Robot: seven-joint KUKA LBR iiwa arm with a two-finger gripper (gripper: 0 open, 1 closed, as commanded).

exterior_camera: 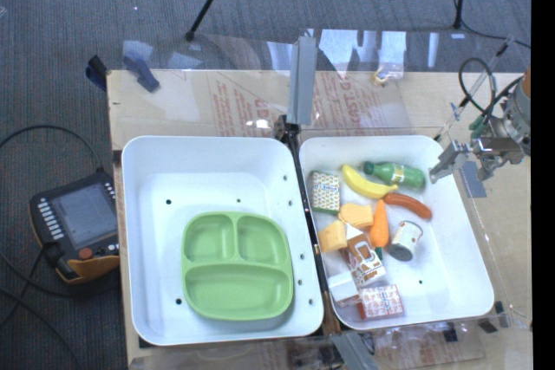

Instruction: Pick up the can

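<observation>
The small white-labelled metal can (404, 239) lies tipped on its side in the right white bin (475, 273), at four o'clock from the orange carrot (379, 225). The end effector (458, 162) hovers at the bin's two o'clock rim; whether it is clenched, I cannot tell.

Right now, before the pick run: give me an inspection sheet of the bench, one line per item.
Surface: two white bins side by side, left bin and right bin, on a board-covered bench.
Job's things: can lying on its side in the right bin, below the sausage.
Clutter: banana, green bottle, carrot, small cartons; green divided plate in the left bin.
Grippers: gripper above the right bin's upper right corner, away from the can.
Cables: black loops by the wrist; a lead on the floor at left.
Surroundings: teach pendant on carpet, stand legs behind.
</observation>
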